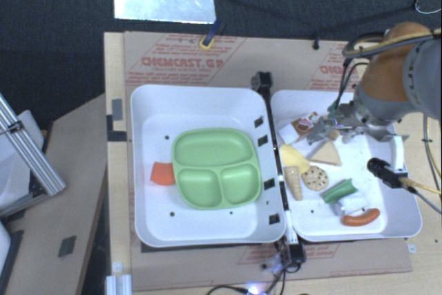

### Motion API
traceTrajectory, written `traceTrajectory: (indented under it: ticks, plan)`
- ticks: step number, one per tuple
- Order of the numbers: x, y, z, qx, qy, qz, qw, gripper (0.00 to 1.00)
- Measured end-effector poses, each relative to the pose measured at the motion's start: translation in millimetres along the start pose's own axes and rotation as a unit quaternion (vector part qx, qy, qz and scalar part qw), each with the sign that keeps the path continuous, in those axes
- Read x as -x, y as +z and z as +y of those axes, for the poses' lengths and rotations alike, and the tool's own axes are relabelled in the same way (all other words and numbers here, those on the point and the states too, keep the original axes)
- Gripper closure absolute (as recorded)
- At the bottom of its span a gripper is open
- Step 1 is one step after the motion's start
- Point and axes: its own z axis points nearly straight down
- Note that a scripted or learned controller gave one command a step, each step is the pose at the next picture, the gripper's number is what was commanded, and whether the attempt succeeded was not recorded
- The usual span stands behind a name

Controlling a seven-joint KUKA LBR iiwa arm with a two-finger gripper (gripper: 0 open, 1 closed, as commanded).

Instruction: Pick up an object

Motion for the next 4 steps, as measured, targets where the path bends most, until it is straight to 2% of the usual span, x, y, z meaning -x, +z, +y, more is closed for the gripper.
traceTrajectory:
  ticks: [1,2,3,4]
  plan:
    - [-0.4,45.5,0.0,-0.001,0.001,0.000,1.0000,0.00]
    - [0.2,31.9,1.8,0.003,0.001,-0.001,1.0000,1.00]
    - [0.4,-33.0,4.6,0.004,0.000,-0.001,1.0000,1.00]
    - [-2.4,-77.3,7.0,0.004,-0.001,-0.001,1.0000,1.00]
